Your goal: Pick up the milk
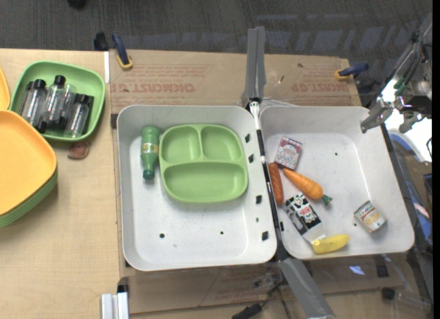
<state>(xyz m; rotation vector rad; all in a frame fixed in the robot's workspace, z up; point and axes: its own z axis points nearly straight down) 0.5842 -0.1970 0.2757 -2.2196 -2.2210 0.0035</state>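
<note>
We saw the milk [302,212] lying untouched at 6 o'clock in the right bin [344,166]. Gripper [393,113] sat at 2 o'clock, w/ fingers apart, nothing held; whole pick remained.

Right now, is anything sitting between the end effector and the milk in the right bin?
Nothing lies on the milk carton. The end effector is at the right bin's far right corner, with bare bin floor between. But the carton is crowded: carrot beside its top, sausage to its left, banana below.
</note>
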